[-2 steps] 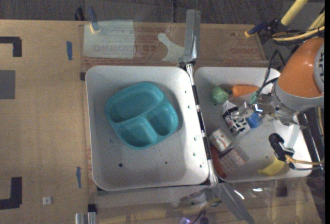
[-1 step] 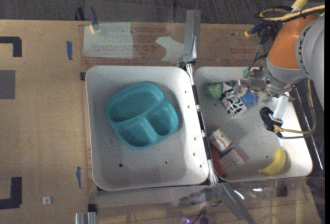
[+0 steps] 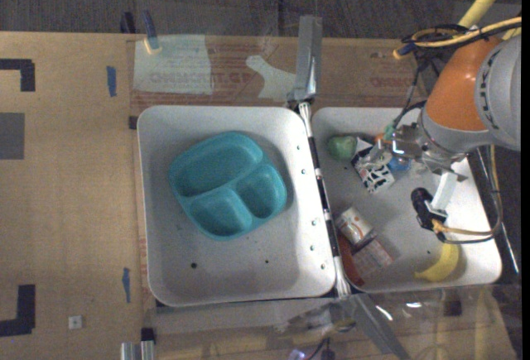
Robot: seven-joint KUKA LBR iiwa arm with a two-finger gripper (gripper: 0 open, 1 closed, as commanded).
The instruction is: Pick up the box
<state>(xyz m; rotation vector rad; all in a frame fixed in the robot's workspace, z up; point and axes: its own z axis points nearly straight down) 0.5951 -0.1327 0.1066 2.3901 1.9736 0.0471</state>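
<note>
Over right bin (image 3: 489, 209) | jaws at box (image 3: 375, 174) | jaw spread cannot be told

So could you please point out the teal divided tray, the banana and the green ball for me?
teal divided tray (image 3: 228, 183): camera view, central ridge between compartments.
banana (image 3: 440, 264): camera view, middle of its curve.
green ball (image 3: 340, 146): camera view, its top surface.

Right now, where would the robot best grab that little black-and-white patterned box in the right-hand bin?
Probably from straight above, closing across the narrow width of the black-and-white patterned box. It seems to lie flat and skewed on the floor of the right-hand white bin, so its top faces up and its sides have bare floor beside them. The green rounded lump crowds its upper-left end, so avoid that end.
</note>
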